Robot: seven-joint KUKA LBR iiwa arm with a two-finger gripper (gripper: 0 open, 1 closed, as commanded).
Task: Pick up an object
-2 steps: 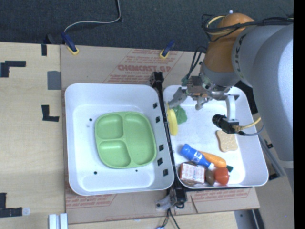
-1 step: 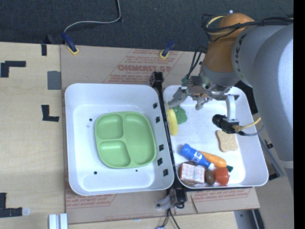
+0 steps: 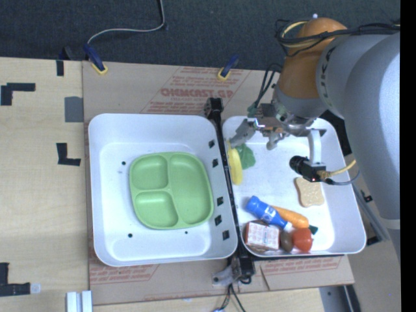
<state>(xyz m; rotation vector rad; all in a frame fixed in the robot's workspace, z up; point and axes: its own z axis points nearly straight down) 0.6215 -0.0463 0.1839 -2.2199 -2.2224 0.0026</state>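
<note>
My gripper (image 3: 256, 138) hangs over the back left part of the right bin (image 3: 338, 239), fingers spread open with nothing between them. Just below it lie a green leafy toy (image 3: 246, 156) and a yellow banana-like piece (image 3: 235, 166) against the bin's left wall. A slice of toast (image 3: 310, 192) lies to the right. Toward the front are a blue bottle (image 3: 265, 211), an orange carrot (image 3: 292, 217), a red-and-white box (image 3: 261, 236) and a red tomato (image 3: 302, 240).
The left bin (image 3: 107, 135) holds a green divided plate (image 3: 171, 190). A black divider (image 3: 221, 174) runs between the bins. The grey arm with its orange band (image 3: 312, 57) fills the upper right, and a black cable part (image 3: 307, 168) hangs over the right bin.
</note>
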